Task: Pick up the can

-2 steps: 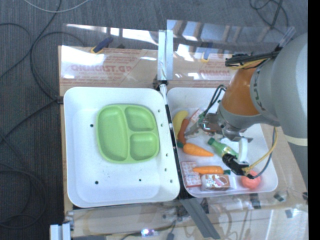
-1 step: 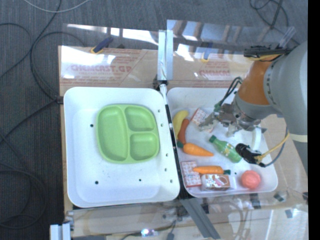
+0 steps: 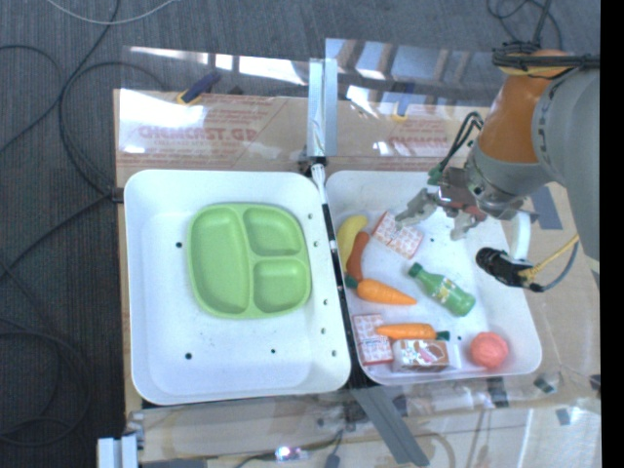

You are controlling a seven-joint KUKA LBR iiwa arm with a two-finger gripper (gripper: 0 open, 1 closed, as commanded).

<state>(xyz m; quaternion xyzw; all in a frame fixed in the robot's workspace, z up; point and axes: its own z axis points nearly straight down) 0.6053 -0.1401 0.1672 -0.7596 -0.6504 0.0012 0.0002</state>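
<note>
1. Two bins sit side by side on the desk. The left bin (image 3: 161,291) holds a green plate (image 3: 250,260); the right bin (image 3: 509,312) holds the clutter.
2. I judge the can (image 3: 423,355) to be the labelled item lying on its side against the near wall of the right bin. It lies just below a small carrot (image 3: 407,331), with a red ball (image 3: 489,350) near its right end.
3. The claw (image 3: 436,216) hovers over the far part of the right bin. Its fingers are spread wide and there is nothing between them. It is well apart from the can.
4. A green bottle (image 3: 443,292) lies between the claw and the can.
5. Recommended approach:
   - Carry the claw high over the bottle toward the near wall, then bring it straight down.
   - Turn the wrist so the fingers close across the can's round body, not its ends.
6. Risks:
   - The near wall and the small carrot leave little finger room.
   - A finger landing on the carrot would spoil the grip.
   - A can on its side may roll when it is touched.
</note>
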